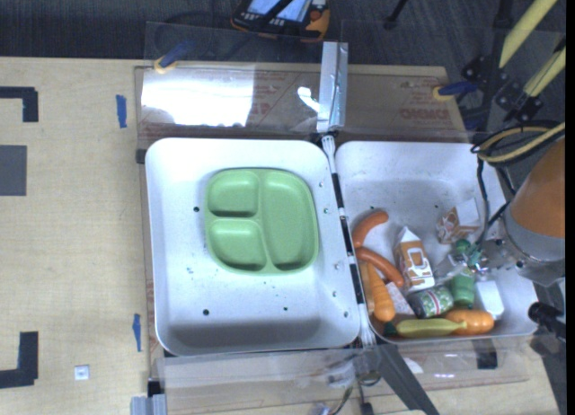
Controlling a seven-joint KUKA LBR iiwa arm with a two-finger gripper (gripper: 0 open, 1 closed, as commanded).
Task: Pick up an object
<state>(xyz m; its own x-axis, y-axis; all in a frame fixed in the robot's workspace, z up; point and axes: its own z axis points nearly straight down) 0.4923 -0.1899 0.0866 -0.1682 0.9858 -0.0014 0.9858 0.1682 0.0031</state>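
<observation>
The wooden surface (72, 225) carries two shallow white bins side by side. The left bin (171, 251) holds a green divided plate (262, 218) lying flat near its middle. The right bin (404, 166) holds the clutter the arm must choose from, all crowded into its near half: two orange sausage-like pieces (370, 223), a carrot-shaped piece (380, 295), a small white and orange carton (414, 260), a green-labelled can (432, 301) on its side, a small green bottle (462, 287), a yellow-green banana-like piece (424, 326) along the near wall, an orange piece (474, 321) touching its end, and a crumpled wrapper (452, 221) further back. The arm (542, 207), grey with its orange band, comes in over the right edge of that bin, and its gripper (476, 260) sits low beside the green bottle; whether the fingers are apart or together cannot be told, as the metal parts blur into the clutter. The likely trouble is crowding: the pieces touch or overlap, so a closing grasp could catch two at once, or nudge the round can and bottle aside so they roll free. The bin wall close by also leaves little room. No writing on the carton or can is legible.
</observation>
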